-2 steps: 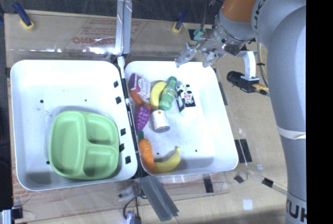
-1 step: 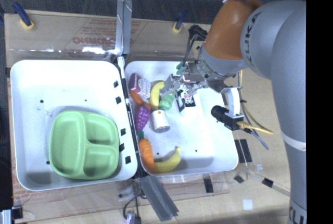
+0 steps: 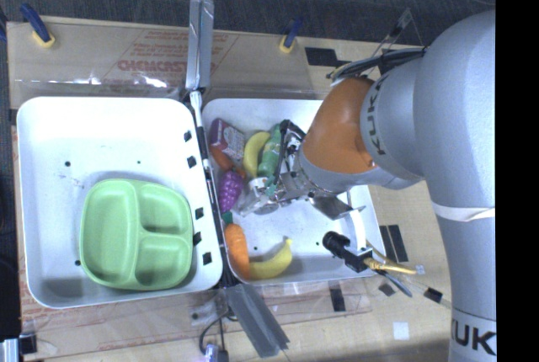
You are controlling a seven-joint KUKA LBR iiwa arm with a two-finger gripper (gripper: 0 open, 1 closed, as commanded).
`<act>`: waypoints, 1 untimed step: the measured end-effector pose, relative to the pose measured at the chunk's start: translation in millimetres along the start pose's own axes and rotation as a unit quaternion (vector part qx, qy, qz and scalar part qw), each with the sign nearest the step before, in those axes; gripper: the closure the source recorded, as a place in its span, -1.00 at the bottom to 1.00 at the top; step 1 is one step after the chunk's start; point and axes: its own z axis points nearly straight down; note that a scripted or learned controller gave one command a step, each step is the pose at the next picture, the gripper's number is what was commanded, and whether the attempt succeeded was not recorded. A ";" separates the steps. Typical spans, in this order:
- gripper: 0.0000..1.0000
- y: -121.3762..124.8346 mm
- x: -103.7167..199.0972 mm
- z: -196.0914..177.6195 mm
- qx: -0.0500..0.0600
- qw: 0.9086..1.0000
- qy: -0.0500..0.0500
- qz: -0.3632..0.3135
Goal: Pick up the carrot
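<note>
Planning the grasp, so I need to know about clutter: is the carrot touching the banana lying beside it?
Touching. The camera view shows the carrot overlapping the left end of the banana at the right bin's near edge, no gap between them.

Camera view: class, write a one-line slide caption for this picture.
KUKA arm lowers its tool into the right bin above grapes and bananas, while the carrot lies near the front-left corner.

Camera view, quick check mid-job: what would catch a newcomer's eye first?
The big grey arm with its orange band looms over the right white bin. A pale green divided plate lies in the left bin, and the orange carrot lies beside a yellow banana at the right bin's near-left corner.
</note>
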 end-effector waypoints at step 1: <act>-1.00 -45.4 16.1 -5.2 -0.009 0.999 -0.006 0.038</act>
